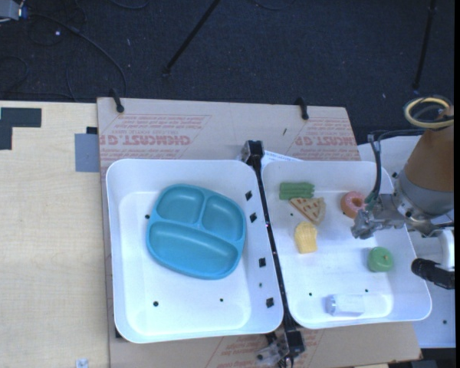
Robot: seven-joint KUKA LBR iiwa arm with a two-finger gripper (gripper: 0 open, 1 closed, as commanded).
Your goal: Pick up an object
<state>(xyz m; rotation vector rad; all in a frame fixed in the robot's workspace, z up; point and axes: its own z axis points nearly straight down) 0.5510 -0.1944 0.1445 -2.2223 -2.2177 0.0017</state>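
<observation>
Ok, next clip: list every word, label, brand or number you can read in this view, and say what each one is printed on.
"CHEMCAST GP", in red, upside down in this view: on the brown protective sheet under the two shallow white bins, behind the left bin.
A second red print of the same kind behind the right bin, partly covered: only "GP" reads.
Fainter red print at the sheet's front edge: too blurred to read.

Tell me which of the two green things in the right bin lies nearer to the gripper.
The round green one, just below the gripper. The long green one lies far across the right bin, by the divider.
</observation>
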